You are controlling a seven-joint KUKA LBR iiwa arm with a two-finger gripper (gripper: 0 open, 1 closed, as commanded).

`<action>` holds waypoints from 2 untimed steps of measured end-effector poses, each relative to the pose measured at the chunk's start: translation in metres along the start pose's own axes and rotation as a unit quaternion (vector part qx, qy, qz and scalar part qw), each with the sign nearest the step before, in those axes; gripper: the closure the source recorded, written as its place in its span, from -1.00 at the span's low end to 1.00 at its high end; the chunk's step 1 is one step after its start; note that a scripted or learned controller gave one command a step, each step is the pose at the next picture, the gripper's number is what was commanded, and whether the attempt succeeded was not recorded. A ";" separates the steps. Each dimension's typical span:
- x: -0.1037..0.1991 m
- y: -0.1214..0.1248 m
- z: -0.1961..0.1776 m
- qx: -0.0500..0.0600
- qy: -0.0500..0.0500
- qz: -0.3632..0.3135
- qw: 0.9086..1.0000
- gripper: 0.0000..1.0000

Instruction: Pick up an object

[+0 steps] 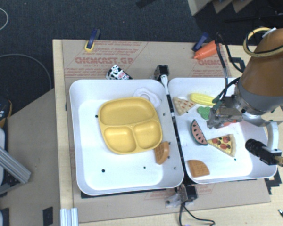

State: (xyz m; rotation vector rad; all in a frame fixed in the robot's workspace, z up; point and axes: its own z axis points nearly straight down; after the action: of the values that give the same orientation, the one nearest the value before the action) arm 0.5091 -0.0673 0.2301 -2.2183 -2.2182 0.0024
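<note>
We see the left bin (85, 140) as the largest thing on the bench, and in it a yellow divided tray (129, 125) that takes up most of its middle. At the tray's five o'clock a brown toy pastry (162, 152) leans near the bin's wall. The right bin (245, 171) is beside it, holding the small toy foods.

The arm (266, 69) comes in from three o'clock and hangs over the right bin, with the gripper (221, 119) low above its middle. We cannot tell how its tips are set from this slant, and we see nothing between them.

Around the gripper the toys lie close. The pizza slice (224, 144) is just below it at six o'clock, its long axis running from nine towards three. The watermelon slice (197, 132) is at eight o'clock, its long axis running from eleven to five. A corn cob (202, 99) lies at eleven o'clock with a sandwich wedge (182, 105) beside it, and a green piece (204, 112) sits just at nine o'clock, partly hidden. A bread slice (198, 167) lies farther off at seven o'clock.

We judge the green piece or the pizza slice the nearest candidates, so the next move turns on a short drop there.
</note>
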 end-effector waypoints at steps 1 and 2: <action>0.003 0.007 0.016 0.000 0.000 0.000 1.000 1.00; 0.001 0.006 -0.006 -0.004 -0.002 0.000 1.000 1.00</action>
State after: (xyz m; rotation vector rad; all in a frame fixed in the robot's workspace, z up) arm 0.5152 -0.0666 0.2358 -2.2236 -2.2240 -0.0032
